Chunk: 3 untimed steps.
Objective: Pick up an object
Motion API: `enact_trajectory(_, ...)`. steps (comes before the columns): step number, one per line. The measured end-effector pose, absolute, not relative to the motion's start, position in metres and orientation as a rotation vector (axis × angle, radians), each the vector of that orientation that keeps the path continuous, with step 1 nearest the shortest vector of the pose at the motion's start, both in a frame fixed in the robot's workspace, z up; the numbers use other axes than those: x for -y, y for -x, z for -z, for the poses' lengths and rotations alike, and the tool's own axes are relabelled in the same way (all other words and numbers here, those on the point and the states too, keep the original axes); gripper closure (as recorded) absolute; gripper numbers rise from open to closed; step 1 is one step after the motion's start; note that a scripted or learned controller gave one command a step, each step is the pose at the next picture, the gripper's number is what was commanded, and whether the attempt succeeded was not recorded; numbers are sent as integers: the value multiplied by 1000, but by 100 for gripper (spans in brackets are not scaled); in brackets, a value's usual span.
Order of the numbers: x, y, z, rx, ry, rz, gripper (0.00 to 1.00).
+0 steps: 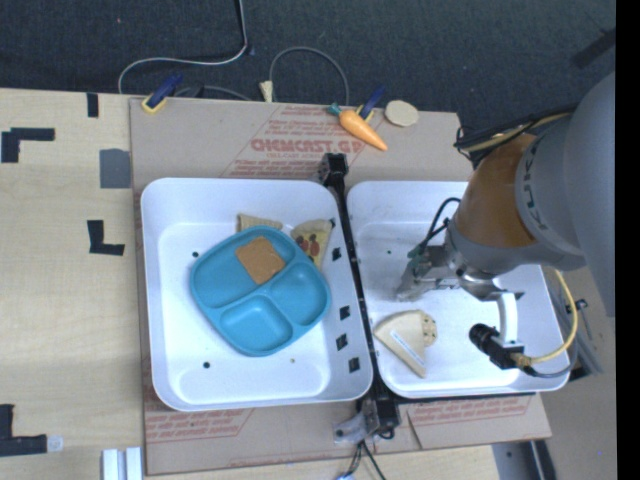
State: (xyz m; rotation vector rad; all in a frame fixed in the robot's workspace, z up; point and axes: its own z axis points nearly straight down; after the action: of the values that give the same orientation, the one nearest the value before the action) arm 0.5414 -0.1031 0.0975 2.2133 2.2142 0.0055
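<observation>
The arm reaches into the right bin [540, 378] from the right, and its gripper [413, 280] hangs low over the bin's bare floor near the left wall. I cannot tell how far the fingers are open, and nothing shows between them, so the pick looks not yet made. The nearest thing to take is the wedge [406, 336], pale and cheese-like, lying just in front of the gripper toward the bin's front-left corner. In the left bin [160, 298] a blue tray [262, 303] carries a brown square [261, 259]. A toy carrot [361, 130] lies on the surface behind the bins.
</observation>
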Motion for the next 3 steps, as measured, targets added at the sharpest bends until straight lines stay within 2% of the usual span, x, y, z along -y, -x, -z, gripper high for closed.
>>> enact_trajectory(1, 103, -541, -97, -2215, -2213, -5, 0)
enact_trajectory(2, 112, -485, -87, -2214, -2215, -8, 0)
enact_trajectory(3, 113, -486, -97, -2213, -2215, -4, 100)
